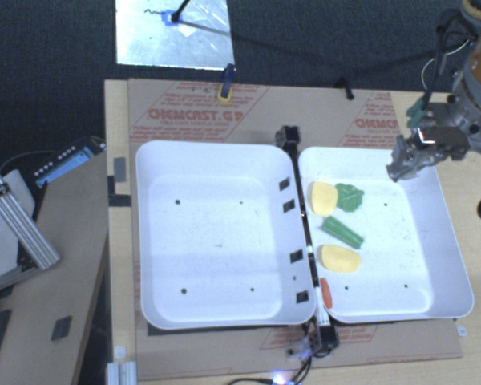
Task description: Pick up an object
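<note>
The right bin (433,239) holds several small items near its left wall: a yellow piece (323,198), a dark green leafy piece (349,197) touching it, a green elongated piece (341,233) below, and another yellow piece (339,258). A small orange-red piece (326,293) lies at the bin's front left corner. My gripper (403,167) hangs over the bin's back right part, above and to the right of the items, with nothing seen between its fingers.
The left bin (216,231) sits beside the right one, with black clips along the shared divider (303,231). A silvery sheet (175,21) lies behind the bench. A metal frame (16,223) stands at the far left.
</note>
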Robot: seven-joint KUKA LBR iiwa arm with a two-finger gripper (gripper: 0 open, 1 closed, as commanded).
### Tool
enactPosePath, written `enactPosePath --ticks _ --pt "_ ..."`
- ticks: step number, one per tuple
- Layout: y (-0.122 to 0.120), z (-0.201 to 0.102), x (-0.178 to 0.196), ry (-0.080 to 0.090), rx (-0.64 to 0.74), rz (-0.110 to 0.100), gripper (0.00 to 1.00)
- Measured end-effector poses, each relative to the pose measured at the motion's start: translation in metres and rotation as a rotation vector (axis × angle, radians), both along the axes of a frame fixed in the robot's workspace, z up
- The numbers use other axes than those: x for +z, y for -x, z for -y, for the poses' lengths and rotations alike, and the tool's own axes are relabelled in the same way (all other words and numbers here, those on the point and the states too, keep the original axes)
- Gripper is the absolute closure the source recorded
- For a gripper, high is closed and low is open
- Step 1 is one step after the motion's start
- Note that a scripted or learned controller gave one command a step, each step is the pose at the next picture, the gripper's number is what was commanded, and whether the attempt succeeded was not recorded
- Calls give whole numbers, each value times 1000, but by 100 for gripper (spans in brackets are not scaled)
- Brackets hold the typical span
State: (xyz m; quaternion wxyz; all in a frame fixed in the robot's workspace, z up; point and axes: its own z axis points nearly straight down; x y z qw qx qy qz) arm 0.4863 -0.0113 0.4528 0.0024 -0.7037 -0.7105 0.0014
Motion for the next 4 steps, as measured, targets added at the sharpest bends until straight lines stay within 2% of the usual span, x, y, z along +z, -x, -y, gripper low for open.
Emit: enactPosePath --ticks 1,2,3,4 --pt "-10 -32 26 0 -1 10 100" --pt "-9 -2 62 2 -11 12 100" --pt "0 27 84 2 -11 11 100" --pt "-26 -55 -3 0 2 -1 100"
